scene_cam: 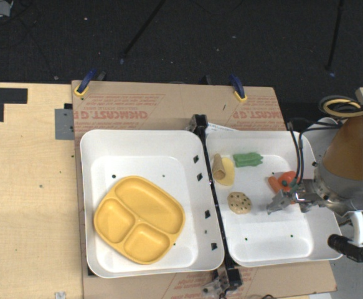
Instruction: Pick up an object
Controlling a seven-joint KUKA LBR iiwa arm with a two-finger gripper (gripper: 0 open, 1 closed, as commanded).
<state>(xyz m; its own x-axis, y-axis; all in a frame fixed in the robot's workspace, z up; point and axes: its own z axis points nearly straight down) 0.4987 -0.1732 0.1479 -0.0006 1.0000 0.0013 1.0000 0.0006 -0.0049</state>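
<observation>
Robot arm is reaching into the right bin [256, 251], its hand [285, 199] hovering just beside an orange toy [282, 181], spread impossible to tell, apparently lining up a grasp that is calling for a descent and a closing grip.

yellow tray [139, 218] | green block [248, 160] | speckled tan cookie [239, 202] | orange toy [283, 181]

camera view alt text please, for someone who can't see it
A grey robot arm's pincer hovers low in the right white bin near a small orange toy, a round speckled cookie, a green block and a pale yellow piece. The left white bin holds a yellow divided plate.
</observation>
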